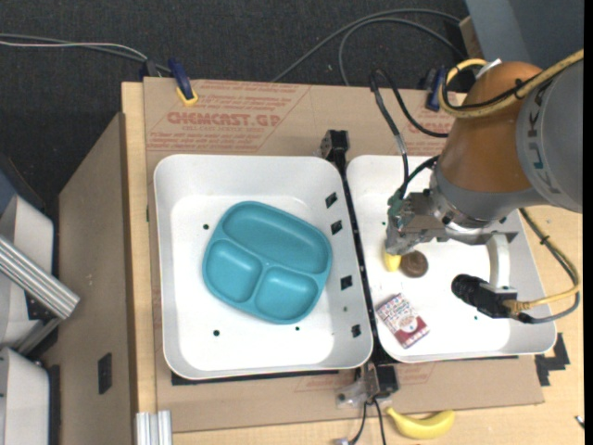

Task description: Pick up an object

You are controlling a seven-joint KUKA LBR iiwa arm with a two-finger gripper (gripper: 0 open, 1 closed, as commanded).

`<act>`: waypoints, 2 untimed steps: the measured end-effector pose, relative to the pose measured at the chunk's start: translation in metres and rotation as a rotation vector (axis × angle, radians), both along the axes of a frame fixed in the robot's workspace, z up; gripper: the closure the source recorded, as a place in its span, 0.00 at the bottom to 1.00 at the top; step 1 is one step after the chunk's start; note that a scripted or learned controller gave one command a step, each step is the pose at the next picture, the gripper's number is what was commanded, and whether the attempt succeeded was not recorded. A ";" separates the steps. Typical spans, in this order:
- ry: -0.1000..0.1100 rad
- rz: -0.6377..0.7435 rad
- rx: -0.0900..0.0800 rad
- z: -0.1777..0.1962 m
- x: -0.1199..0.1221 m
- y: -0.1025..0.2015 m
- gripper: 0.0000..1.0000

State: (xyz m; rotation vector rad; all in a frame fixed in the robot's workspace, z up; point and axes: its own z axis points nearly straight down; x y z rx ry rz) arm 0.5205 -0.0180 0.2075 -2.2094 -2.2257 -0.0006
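Observation:
In the right bin (519, 341), my gripper (401, 246) points down right above two small objects. One is a yellow piece (392, 262) and the other a brown round piece (413, 265) beside it. Closer to the bin's front edge lies a small red and white packet (401, 318). The gripper's body hides its fingertips. Nothing is visibly held.
A teal divided plate (267, 260) lies in the left bin (176, 248). A black divider (347, 239) runs between the bins. A black cable connector (482, 295) hangs over the right bin's right side. A yellow banana (422, 423) lies on the bench in front.

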 end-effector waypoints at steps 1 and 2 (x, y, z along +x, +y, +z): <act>-0.006 0.000 -0.002 0.015 -0.002 0.054 1.00; -0.005 0.000 -0.002 0.024 -0.015 0.110 1.00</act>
